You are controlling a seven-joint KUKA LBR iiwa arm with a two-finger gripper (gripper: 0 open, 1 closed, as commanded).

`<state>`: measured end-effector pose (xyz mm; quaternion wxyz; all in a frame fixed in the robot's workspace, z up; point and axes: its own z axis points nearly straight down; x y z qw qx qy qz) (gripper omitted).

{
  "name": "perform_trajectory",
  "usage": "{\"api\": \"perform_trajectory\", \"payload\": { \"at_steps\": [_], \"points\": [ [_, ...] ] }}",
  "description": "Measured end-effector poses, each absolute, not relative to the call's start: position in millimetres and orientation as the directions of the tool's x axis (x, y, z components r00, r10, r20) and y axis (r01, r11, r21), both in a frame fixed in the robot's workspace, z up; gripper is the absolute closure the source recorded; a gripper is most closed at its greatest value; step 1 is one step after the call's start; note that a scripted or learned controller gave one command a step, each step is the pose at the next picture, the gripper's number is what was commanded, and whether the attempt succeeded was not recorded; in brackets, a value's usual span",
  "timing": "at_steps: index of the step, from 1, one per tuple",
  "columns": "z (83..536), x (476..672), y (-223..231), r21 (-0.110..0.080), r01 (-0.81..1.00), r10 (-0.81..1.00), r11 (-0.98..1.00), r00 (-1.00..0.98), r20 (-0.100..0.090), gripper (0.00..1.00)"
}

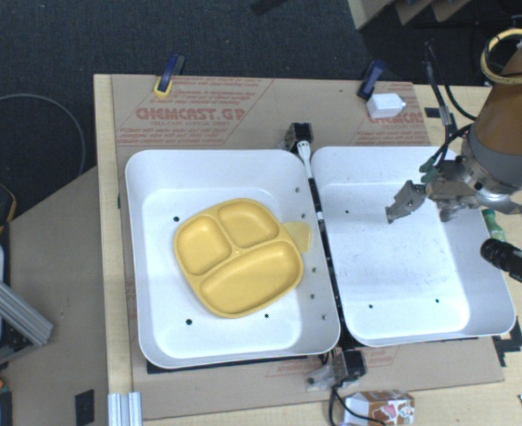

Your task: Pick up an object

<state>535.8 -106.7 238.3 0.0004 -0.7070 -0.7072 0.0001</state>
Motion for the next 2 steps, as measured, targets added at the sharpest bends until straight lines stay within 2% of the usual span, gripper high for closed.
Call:
{"api": "perform_trajectory", "payload": {
  "at_steps": [1,2],
  "points": [
    [289.8,510.6,23.2,0.006,1.000,1.000,0.016,-0.016,0.006,0.00],
    [359.3,479.4,76.8,0.008,1.000,1.000,0.008,-0.008,0.004,0.00]
  ]
}}
